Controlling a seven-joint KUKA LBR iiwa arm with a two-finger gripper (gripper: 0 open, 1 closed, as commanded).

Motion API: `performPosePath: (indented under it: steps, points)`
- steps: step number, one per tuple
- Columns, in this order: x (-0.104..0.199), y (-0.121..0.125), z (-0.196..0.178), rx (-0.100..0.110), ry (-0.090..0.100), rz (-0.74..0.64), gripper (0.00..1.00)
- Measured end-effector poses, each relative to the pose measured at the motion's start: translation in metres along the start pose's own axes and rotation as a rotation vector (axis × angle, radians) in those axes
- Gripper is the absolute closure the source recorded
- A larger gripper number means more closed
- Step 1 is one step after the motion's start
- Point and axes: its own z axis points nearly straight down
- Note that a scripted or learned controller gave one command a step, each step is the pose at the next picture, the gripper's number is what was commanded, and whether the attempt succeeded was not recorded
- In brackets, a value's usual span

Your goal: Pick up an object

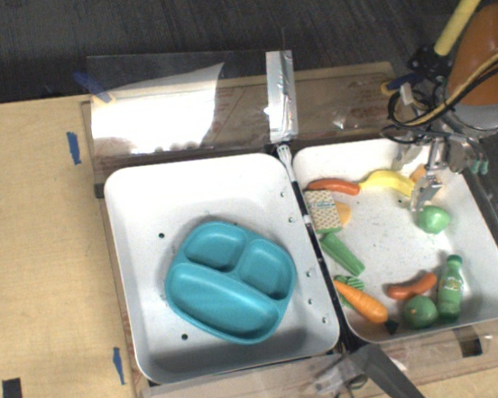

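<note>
Green ball [433,218] lies just below end effector [429,181] in right bin [497,252].

The right bin [488,235] is bare across its middle; toys [398,297] crowd its near edge and left wall. A teal plate [231,280] fills the left bin's [138,254] centre.

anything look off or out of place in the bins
Nothing stands out. The teal divided plastic plate lies flat in the left white bin; the toy foods lie loose in the right white bin, none spilled.
</note>
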Motion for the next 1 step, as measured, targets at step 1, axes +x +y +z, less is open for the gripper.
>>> performPosePath:
  steps: [1]
  points:
    - [0.029,-0.0008,0.0093,-0.002,-0.007,0.155,0.0]
